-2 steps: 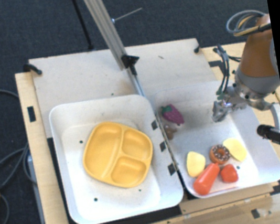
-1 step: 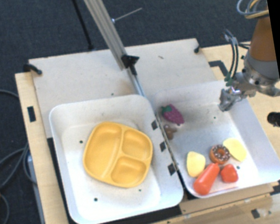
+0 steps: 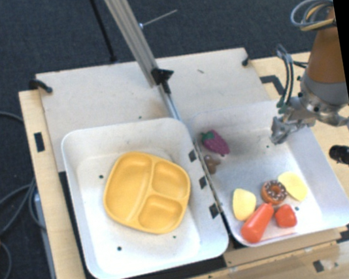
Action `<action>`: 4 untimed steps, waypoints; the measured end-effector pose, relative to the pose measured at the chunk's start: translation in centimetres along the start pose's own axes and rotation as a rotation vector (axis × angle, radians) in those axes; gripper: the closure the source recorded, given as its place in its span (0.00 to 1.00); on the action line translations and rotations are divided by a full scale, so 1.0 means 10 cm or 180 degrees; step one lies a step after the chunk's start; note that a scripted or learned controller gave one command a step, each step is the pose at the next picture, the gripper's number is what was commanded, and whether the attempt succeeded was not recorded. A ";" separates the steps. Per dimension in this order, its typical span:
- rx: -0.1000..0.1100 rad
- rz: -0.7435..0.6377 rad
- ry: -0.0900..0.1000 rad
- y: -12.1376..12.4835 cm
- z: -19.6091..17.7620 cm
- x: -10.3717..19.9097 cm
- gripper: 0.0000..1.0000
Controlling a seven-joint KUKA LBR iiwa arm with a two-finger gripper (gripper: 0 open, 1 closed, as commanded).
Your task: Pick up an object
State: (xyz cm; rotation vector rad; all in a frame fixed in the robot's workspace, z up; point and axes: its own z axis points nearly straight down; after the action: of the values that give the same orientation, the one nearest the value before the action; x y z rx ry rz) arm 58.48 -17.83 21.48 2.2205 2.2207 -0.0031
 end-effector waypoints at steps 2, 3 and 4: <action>-0.0002 -0.0023 0.0012 0.07 -0.07 1.08 1.00; -0.0008 -0.0021 0.0010 0.12 -0.16 1.51 1.00; -0.0009 -0.0027 0.0013 0.19 -0.28 2.08 1.00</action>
State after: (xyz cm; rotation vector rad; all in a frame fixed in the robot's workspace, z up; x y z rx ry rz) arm 60.35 3.01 24.25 2.2117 2.2308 0.0049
